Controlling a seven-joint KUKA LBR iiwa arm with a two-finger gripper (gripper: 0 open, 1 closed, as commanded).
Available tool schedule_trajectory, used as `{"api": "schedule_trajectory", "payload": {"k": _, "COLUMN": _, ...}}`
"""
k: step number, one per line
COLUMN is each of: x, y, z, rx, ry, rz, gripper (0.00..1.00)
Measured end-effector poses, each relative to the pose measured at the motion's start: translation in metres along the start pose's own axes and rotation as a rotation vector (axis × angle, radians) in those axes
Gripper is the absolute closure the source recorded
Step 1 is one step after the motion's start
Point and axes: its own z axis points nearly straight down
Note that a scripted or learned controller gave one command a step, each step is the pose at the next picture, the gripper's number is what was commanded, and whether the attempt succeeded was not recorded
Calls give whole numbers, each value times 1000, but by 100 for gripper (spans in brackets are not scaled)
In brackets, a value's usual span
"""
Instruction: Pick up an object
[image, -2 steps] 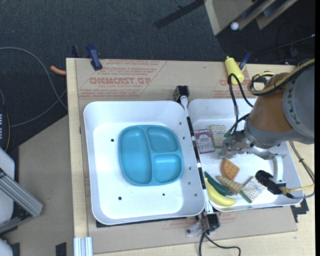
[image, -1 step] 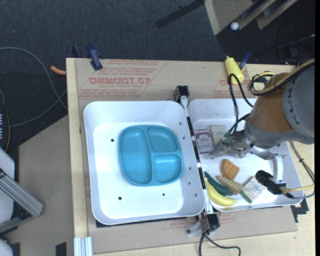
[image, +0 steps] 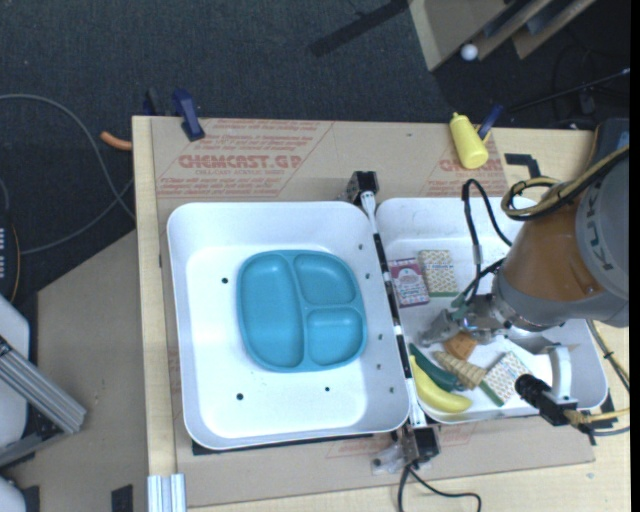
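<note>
My claw (image: 462, 322) is down in the right bin (image: 440, 212), at centre-right of the frame, but I cannot tell how it is set or whether it has hold of anything; my wrist crowds that spot. Just beneath it lies a small brown object (image: 460, 346), probably the one I am going for, so I judge this the reach-and-grasp step. The next move calls for closing squarely on that one piece and lifting straight, clear of its neighbours. Close below it lie one yellow banana (image: 440, 392) and one patterned packet (image: 506, 376). Above, toward the bin's upper part, are two small cards (image: 410, 281). Further left, the left bin (image: 200, 240) holds one blue divided plate (image: 300, 308). Two bins in all.
</note>
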Motion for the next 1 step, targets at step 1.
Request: {"api": "schedule_trajectory", "payload": {"k": 1, "x": 0, "y": 0, "z": -10, "rx": -2, "ry": 0, "rz": 1, "gripper": 100}}
